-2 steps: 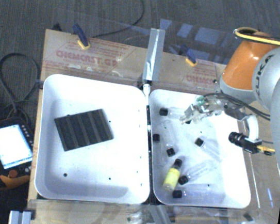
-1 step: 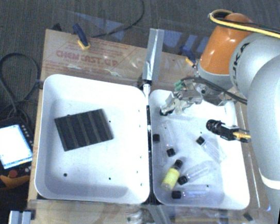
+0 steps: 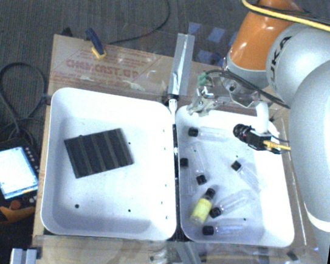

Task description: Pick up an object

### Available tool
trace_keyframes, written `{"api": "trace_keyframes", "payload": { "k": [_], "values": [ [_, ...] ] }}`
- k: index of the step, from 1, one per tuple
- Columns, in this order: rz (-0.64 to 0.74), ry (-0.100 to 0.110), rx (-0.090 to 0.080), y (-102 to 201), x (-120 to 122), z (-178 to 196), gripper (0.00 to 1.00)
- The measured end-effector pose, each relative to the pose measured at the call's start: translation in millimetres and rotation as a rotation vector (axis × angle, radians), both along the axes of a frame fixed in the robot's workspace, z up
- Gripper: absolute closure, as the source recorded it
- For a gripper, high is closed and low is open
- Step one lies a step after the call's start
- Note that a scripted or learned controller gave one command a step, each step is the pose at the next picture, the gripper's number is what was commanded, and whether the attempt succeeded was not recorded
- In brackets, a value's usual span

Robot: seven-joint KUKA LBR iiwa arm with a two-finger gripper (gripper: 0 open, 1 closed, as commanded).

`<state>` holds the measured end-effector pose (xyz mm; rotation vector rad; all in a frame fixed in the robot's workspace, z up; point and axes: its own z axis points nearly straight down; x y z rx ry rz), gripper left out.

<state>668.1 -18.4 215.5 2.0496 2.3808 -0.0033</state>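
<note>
White bins: two; black ridged slab: one.

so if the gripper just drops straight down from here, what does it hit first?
Probably bare floor of the right bin near its back-left corner. The gripper hangs there; a small black cap lies close by. Depth unclear.

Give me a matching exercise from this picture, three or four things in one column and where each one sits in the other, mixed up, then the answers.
Things:
1. black ridged panel
2. yellow bottle
3. blue clamp
4. handheld screen

Places:
A. on the floor, left of the bench
B. in the left bin
C. on the board behind the bins
D. in the right bin

Pairs: 1-B, 2-D, 3-C, 4-A
</note>
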Motion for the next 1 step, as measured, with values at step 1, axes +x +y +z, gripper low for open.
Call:
{"api": "trace_keyframes", "payload": {
  "k": [1],
  "values": [
    [0.001,0.0,-0.003,-0.3,0.1,8.7,1.0]
  ]
}}
